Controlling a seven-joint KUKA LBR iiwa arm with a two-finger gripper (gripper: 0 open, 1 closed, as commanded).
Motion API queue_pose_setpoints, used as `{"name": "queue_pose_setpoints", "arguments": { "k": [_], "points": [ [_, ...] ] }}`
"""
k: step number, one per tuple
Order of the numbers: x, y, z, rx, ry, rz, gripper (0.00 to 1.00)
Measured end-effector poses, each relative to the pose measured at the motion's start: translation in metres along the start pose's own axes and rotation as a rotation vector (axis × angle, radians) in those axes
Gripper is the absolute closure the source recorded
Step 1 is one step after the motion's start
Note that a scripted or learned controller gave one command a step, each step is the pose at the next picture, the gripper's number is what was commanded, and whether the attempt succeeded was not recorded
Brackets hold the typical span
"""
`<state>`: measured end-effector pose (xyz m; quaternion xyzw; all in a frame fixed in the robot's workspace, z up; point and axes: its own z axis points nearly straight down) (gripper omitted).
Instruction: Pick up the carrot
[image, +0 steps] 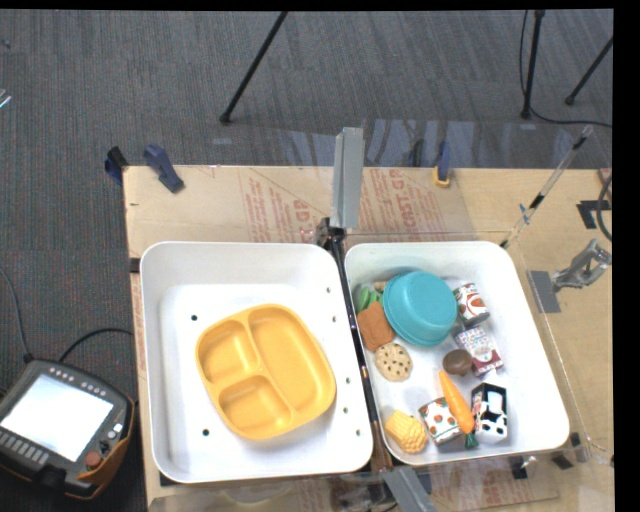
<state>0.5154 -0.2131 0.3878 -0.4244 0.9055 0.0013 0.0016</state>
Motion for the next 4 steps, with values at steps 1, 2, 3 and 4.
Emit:
{"name": "queue_pose_setpoints", "arguments": {
  "k": [1, 2, 3, 4],
  "points": [
    [0.000, 0.041, 0.118, -0.012, 0.003, -0.051, 0.00],
    [-0.021, 0.061, 0.276, 0.012, -0.002, -0.049, 0.00],
    [-0.066, 0.074, 0.285, 0.025, 0.002, 0.018, 0.00],
    [-0.069, 0.075, 0.271, 0.025, 0.005, 0.010, 1.00]
  ]
}}
